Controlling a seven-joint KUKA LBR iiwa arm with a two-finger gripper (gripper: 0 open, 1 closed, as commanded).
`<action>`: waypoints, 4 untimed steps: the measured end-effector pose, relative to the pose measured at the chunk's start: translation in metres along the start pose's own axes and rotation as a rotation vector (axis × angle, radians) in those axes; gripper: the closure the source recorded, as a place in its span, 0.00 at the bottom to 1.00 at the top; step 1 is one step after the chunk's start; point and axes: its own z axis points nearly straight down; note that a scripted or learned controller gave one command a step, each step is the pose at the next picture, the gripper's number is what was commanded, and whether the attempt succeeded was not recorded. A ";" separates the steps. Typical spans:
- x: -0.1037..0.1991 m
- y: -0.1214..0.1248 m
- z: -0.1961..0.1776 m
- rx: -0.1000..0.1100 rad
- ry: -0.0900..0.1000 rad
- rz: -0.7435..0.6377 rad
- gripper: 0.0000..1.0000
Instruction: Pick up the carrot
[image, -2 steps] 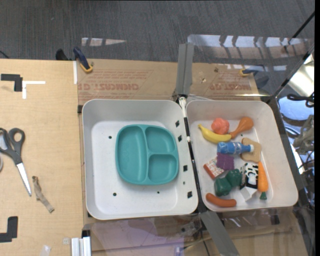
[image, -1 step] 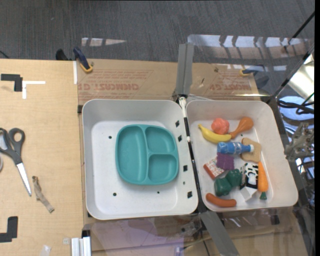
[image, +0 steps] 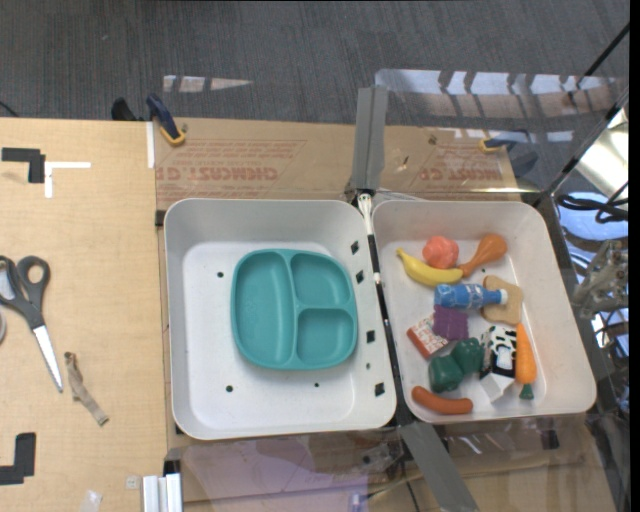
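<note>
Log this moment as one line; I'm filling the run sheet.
target: carrot | place: right bin, near right wall, beside cow toy | state: lying, not grasped | left bin: teal tray

A single fixed camera looks down at a slant from above the near side of the light wooden tabletop (image: 80, 300), facing toward the dark grey carpeted floor (image: 300, 40) beyond. It stands far enough back to frame both shallow white plastic bins, the left bin (image: 185, 330) and the right bin (image: 560, 310), side by side, whole, slightly right of centre.
</note>
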 end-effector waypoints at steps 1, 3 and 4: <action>-0.002 0.000 -0.009 0.000 -0.004 -0.001 1.00; -0.003 -0.015 0.052 0.000 0.005 -0.090 1.00; -0.005 -0.014 0.043 0.000 0.001 -0.091 1.00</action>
